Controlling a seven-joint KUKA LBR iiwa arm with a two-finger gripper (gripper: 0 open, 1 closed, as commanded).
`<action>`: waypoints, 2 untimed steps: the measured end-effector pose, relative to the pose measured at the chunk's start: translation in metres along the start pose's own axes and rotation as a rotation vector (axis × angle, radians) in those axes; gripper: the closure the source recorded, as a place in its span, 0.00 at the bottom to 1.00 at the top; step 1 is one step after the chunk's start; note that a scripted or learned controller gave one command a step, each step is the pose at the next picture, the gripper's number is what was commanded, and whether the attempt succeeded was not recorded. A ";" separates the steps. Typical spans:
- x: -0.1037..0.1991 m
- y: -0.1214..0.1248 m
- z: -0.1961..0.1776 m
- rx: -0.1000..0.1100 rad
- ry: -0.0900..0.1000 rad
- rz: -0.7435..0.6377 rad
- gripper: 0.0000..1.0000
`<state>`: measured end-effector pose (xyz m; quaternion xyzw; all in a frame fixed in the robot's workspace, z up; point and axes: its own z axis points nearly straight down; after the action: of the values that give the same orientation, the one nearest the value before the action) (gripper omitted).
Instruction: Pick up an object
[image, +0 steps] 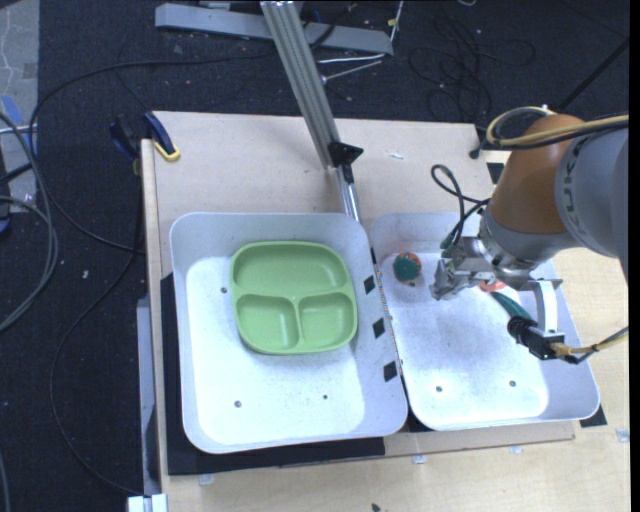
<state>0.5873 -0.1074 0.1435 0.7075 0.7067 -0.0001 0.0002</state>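
Nearest the camera, the right bin (480, 390) shows a bare speckled floor, and the left bin (270, 400) beside it carries a green three-compartment plate (295, 297), well apart from the arm. Farther in, the gripper (443, 285) hangs low over the right bin's back half. Whether it is spread or pressed together cannot be told from this slant, and nothing is seen in its grasp. The likeliest object for the pick, a small green-and-orange ball (406, 267), sits just beside the gripper on its left, close to the wall between the two bins.

The risk appears to lie in that offset: a descent from here may close on nothing, or clip the ball's side and send it rolling against the wall. A red-and-teal item (497, 292), partly hidden below the wrist, could also be knocked as the arm shifts. Beyond the bins, a slanted metal post (310, 85) rises from the pale bench (250, 160), clear of the arm.
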 end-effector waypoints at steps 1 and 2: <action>0.002 0.011 -0.056 -0.006 -0.001 -0.003 1.00; 0.007 0.022 -0.107 -0.007 -0.001 -0.004 1.00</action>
<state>0.6090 -0.1006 0.2510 0.7060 0.7082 0.0020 0.0027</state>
